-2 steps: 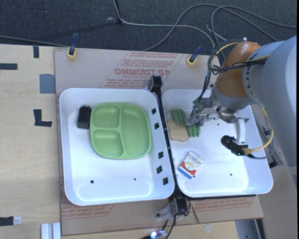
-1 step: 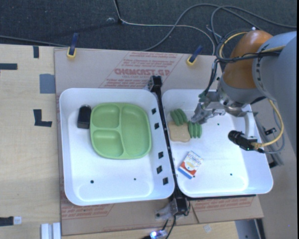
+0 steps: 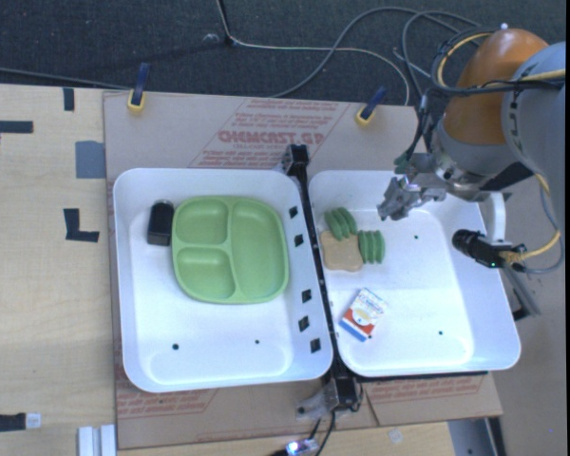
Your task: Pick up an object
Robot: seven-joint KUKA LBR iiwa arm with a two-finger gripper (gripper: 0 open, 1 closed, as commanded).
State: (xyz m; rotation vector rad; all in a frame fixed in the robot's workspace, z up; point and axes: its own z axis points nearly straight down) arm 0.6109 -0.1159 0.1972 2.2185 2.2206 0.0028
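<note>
In the right bin [image 3: 456, 345] lie a green ridged piece [image 3: 340, 222], a second green ridged piece [image 3: 371, 245], a tan flat piece [image 3: 342, 254] between them, and a small white packet with red and blue print [image 3: 361, 315]. My gripper [image 3: 396, 204] hangs over the right bin's upper part, to the right of the green pieces and apart from them. Nothing shows between its fingers. The left bin [image 3: 142, 331] holds a green divided tray [image 3: 231, 249] and a small black block [image 3: 160, 223] beside the tray's left edge.
A black divider [image 3: 309, 255] runs between the two bins. Cables [image 3: 361, 36] loop across the dark floor behind the bench. A black fitting [image 3: 475, 245] with wires sticks into the right bin from the right. Yellow clamps [image 3: 136, 100] hold the cardboard sheet.
</note>
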